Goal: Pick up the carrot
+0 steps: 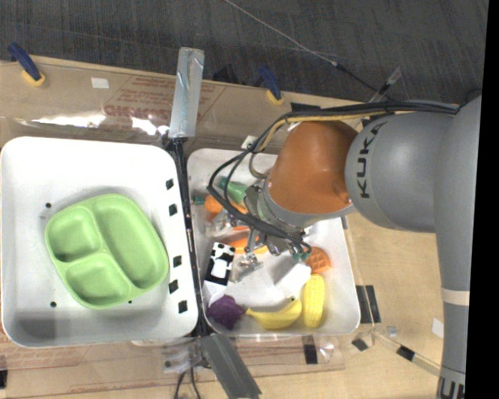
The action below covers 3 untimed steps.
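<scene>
1. Carrot (232, 209), an orange tapered piece as far as I can tell, lies in the right bin (345, 285) under the arm (403, 170), half hidden.
2. The grey arm's orange band hangs over the clutter, so whether the gripper (259, 252) is spread or closed, I cannot tell.
3. The green divided plate (105, 249), smooth plastic, sits in the left bin (24, 164).
4. A glossy banana (278, 313), ridged corn (313, 298) and a purple piece (223, 311) crowd the near wall.
</scene>
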### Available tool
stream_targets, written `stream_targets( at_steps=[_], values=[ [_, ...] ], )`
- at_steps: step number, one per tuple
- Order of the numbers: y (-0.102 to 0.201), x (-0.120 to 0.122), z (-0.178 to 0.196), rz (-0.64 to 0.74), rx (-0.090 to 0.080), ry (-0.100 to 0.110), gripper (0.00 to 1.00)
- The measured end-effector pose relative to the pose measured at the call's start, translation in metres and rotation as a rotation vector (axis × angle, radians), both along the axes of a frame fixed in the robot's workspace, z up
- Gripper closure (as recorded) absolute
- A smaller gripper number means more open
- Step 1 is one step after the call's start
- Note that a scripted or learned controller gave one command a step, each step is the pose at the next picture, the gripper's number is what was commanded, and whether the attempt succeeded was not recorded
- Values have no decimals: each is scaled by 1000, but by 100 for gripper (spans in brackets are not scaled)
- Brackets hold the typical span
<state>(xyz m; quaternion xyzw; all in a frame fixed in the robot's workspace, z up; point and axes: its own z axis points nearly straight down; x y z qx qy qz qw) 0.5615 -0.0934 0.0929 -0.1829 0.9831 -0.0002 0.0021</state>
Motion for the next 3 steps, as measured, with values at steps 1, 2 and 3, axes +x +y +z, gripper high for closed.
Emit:
stream_targets(
  at_steps=[1, 2, 3],
  values=[
    [-15, -25, -1, 15, 0, 4, 0],
    [-10, -26, -1, 171, 0, 5, 0],
    [1, -15, -1, 473, -1, 1, 0]
  ],
)
